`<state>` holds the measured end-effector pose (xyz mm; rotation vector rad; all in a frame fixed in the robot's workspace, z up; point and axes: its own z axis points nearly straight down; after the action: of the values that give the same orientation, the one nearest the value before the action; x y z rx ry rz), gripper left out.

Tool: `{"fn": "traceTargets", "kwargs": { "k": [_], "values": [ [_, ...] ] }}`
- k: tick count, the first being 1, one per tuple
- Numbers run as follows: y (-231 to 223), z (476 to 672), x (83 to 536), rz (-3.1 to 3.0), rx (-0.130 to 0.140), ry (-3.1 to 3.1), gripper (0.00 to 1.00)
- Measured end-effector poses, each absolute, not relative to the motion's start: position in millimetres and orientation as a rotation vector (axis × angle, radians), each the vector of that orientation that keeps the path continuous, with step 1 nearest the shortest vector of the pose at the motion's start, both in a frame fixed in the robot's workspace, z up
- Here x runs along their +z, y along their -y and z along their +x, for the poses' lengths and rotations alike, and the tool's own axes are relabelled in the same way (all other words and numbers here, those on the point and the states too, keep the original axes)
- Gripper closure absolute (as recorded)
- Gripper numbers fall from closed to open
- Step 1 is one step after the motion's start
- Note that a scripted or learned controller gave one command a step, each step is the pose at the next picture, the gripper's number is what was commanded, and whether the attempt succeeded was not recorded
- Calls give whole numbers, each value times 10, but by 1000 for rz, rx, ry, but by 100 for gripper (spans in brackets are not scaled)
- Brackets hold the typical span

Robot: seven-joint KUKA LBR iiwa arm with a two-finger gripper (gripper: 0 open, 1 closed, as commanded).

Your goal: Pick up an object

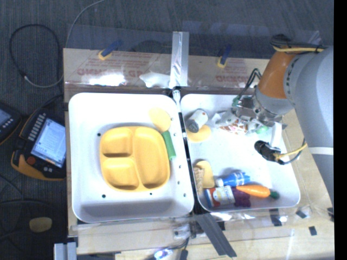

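No text can be read for certain. Red print runs along the clear sheet point(116, 69) taped to the board behind the bins, left and right of the tape strip point(179, 58), but the letters are too faint and blurred to make out. The bottle point(230, 180) in the right bin carries a red and white label whose marks are too small to read. The packet point(237, 125) near the gripper bears red printing, also illegible. The lit screen of the pendant point(50, 141) on the floor at left shows lines of text too fine to tell.
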<state>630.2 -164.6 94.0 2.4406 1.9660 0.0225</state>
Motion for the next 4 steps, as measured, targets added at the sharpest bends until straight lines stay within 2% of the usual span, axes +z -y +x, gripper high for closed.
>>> {"fn": "traceTargets", "kwargs": {
  "k": [1, 2, 3, 4],
  "values": [
    [1654, 6287, 1012, 2442, 8, -1972, 100],
    [944, 6299, 2044, 2327, -6, -2113, 100],
    [948, 6297, 2043, 2327, -7, -2113, 0],
    [1164, 6523, 1231, 2258, 15, -2163, 0]
  ]
}}
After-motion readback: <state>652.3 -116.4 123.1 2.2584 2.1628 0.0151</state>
